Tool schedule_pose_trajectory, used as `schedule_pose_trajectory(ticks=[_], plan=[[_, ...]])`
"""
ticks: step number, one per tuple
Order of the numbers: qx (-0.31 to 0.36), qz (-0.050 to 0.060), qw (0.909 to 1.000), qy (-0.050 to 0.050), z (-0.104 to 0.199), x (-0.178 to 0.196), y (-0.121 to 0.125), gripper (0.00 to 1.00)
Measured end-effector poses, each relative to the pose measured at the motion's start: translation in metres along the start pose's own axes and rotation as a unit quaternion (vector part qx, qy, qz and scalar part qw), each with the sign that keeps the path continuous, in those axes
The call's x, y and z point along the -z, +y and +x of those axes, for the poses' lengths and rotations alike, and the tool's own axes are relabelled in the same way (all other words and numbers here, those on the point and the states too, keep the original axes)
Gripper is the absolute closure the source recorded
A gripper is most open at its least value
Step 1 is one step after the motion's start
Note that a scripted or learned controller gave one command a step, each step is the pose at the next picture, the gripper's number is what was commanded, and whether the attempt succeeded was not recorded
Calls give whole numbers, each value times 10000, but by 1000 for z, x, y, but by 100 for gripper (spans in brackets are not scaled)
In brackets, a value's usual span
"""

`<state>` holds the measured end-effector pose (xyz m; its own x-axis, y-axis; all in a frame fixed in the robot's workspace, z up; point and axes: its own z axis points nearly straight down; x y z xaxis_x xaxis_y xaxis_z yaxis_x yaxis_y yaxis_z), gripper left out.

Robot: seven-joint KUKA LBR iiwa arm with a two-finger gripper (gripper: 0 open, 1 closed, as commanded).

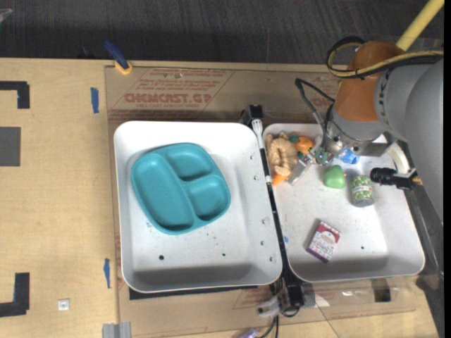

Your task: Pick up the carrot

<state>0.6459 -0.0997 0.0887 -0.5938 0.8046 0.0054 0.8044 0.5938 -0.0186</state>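
Two shallow white bins stood side by side on the bench. The left bin (134, 259), in the middle of the frame, contained a teal divided plate (180, 186) with three compartments, and the plate lay slightly turned toward the upper left part of the bin.

The right bin (380, 252) contained several small things. In its upper left corner there was a beige lumpy object (282, 154), and beside it, touching the bin's left wall, lay an orange piece that seemed to be the carrot (280, 179). A second small orange piece (304, 144) was just right of the beige object; whether it belonged to the carrot could not be told. A green round object (334, 177) and a small green-white can (362, 189) lay in the upper middle of this bin. A small red and white box (323, 241) lay lower, near the middle of the bin floor, well apart from the rest.

The arm reached in from the upper right of the frame. The gripper (315, 158) was low over the upper part of the right bin, between the beige object and the green round object. How far its tips were apart could not be told, and it was not clear that it held anything.
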Motion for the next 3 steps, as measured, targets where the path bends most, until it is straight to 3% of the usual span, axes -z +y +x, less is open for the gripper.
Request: schedule_pose_trajectory(ticks=[1,2,3], plan=[[1549,-114,9878,-79,12,0,-40,0],[777,-24,9970,23,-11,0,-5,0],[791,-82,9968,-93,-15,13,-2,100]])
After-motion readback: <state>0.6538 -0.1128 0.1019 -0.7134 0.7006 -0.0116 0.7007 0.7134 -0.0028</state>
